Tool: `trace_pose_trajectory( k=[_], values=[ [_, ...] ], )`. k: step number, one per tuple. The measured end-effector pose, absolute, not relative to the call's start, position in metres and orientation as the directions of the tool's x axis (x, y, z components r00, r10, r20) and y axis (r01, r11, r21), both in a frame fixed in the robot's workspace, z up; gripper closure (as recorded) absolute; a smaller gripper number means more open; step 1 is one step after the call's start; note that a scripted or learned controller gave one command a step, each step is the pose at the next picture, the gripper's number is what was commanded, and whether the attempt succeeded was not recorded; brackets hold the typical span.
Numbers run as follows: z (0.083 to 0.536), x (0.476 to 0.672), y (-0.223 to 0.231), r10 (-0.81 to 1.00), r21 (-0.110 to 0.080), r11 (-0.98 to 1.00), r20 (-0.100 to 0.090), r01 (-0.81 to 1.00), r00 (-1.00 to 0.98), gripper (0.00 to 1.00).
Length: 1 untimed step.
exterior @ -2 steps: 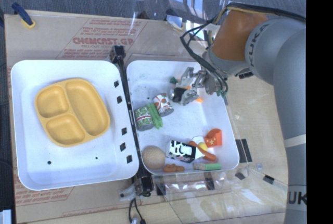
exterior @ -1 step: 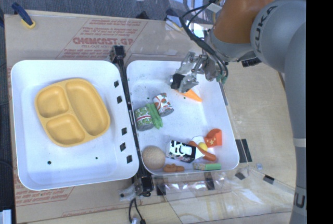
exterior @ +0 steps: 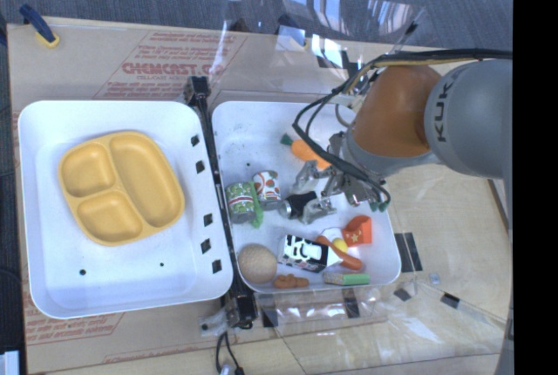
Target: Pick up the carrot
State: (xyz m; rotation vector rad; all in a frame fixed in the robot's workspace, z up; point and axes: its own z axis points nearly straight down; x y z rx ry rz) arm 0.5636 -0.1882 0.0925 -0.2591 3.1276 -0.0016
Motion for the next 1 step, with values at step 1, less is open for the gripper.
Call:
trace_pose_trajectory(
  k=[1],
  values=[
    [0.2058, 0.5624, -0.1345, -0.162, -0.005, 0.987, -0.016, -0.162, -0.987, 1.00]
  ],
)
